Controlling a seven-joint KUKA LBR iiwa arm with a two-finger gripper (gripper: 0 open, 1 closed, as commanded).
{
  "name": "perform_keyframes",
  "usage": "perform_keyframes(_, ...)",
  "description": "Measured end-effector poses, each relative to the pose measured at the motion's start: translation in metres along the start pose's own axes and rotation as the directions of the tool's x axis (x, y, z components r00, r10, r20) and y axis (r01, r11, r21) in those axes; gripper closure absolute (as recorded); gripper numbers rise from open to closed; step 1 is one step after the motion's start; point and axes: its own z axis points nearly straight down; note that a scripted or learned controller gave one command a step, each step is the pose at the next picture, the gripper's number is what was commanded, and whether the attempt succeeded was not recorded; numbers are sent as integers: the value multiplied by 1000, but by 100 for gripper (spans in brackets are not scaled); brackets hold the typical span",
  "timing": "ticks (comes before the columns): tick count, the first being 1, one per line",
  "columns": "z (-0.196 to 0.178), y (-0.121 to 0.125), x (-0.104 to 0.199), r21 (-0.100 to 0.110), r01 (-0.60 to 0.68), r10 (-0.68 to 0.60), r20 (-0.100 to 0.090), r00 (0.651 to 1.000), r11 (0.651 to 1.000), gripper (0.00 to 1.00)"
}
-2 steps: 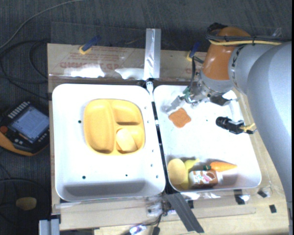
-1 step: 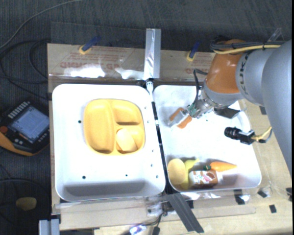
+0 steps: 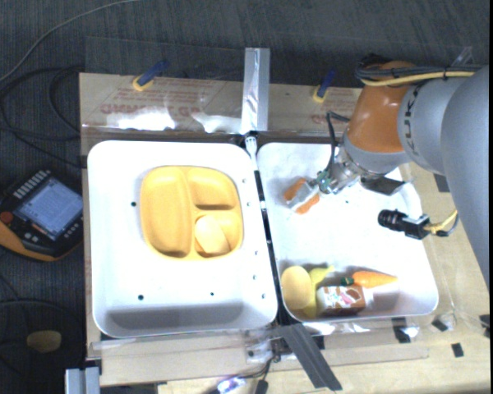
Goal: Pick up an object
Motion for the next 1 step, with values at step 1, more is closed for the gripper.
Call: perform_keyframes(1,-84,51,57,14,-63,63,-5,998,998,100)
